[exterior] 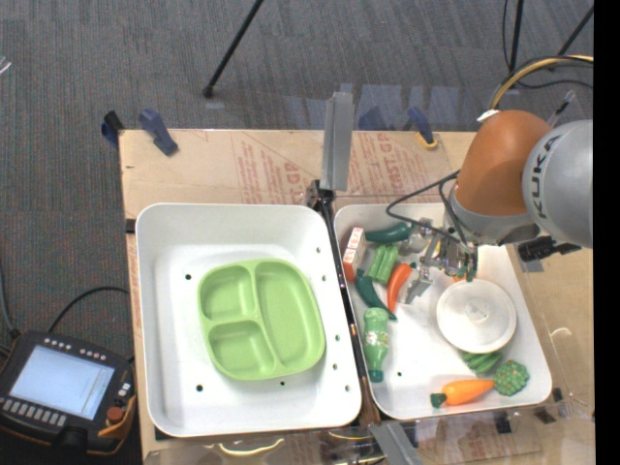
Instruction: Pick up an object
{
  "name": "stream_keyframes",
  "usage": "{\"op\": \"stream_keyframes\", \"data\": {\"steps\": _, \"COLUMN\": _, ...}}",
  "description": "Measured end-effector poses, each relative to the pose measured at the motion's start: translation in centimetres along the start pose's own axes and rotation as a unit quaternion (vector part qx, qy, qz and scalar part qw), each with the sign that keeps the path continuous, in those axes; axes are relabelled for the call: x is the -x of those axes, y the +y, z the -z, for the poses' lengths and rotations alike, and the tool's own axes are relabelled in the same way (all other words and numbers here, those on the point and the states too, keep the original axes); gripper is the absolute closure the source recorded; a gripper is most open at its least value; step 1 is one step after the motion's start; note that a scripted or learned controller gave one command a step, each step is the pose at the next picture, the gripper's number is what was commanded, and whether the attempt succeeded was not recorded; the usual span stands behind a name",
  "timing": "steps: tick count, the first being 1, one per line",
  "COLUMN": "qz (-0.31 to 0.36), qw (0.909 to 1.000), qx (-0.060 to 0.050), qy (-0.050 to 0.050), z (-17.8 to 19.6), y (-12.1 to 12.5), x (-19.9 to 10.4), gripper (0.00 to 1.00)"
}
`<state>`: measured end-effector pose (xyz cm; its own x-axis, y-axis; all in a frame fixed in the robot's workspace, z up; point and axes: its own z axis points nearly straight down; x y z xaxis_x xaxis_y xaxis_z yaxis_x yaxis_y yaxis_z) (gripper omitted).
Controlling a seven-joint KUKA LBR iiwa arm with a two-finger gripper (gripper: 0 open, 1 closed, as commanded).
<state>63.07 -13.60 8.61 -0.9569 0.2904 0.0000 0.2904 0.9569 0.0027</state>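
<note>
in the camera view, two shallow white bins sit side by side on a plywood bench [242, 163]. the left bin [160, 240] holds a light green divided plate [260, 318] with three compartments, lying flat near the bin's middle.

the right bin [538, 356] is the landmark for the rest. in its right half a round white bowl [475, 316] rests open side up. along the bin's left wall lies a green toy bottle [376, 343], its cap toward the near edge. above the bottle, in the bin's far left corner, a cluster of toy food is piled together: a small red and white box [354, 247], a dark green pepper [389, 232], a lighter green piece [382, 263] and an orange-red carrot-like piece [397, 283]. at the bin's near right corner lie an orange carrot [465, 391] and, just beside it, a green broccoli piece [511, 377], with a dark green leafy item [481, 361] between them and the bowl.

the arm's orange and grey wrist [513, 177] hangs over the bin's far right part. the gripper [423, 281] is down among the clutter, just right of the carrot-like piece and just left of the bowl. whether its fingers are apart or closed, i cannot tell, and nothing is visibly held.
</note>
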Motion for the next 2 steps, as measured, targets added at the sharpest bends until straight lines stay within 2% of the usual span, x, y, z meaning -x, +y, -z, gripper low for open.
{"op": "stream_keyframes", "data": {"steps": 1, "qz": -0.015, "qw": 0.9999, "qx": -0.001, "qy": 0.001, "z": 0.0, "y": 4.9, "x": -2.6, "gripper": 0.0}}
{"op": "stream_keyframes", "data": {"steps": 2, "qz": 0.045, "qw": 0.999, "qx": -0.002, "qy": 0.001, "z": 0.0, "y": -4.4, "x": -3.7, "gripper": 0.0}}
